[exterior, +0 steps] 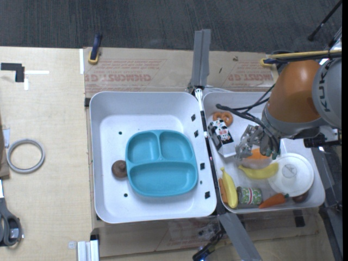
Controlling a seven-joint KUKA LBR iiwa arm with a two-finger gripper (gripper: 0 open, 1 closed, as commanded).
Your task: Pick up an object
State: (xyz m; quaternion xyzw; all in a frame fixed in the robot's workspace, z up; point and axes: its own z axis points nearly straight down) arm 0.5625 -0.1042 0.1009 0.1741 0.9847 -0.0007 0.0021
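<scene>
The arm [296, 94] is reaching in from the right, its orange band hanging over the right bin [215, 98], and the gripper [255, 144] is sitting low over the middle of that bin with its fingers parted, nothing showing between them. Just under the fingertips an orange object [256, 155] is lying against a banana [260, 171]; whether the fingers are touching either one is hard to tell. The right bin is looking crowded: a second banana [230, 188] is lying along its left wall, a small jar [250, 196] is resting just beside it near the front edge, a carrot [272, 200] is lying next to the jar, and a white round lid [292, 173] is taking up the right front corner. A pretzel [222, 117] and a black-and-white toy [219, 131] are sitting near the left wall toward the back, leaving a little bare floor at the back edge. The left bin [103, 145] is offering more room: a blue divided plate [161, 162] is filling its centre, with a brown round object [119, 168] touching the plate's left rim, and open floor is running all around the walls.
</scene>
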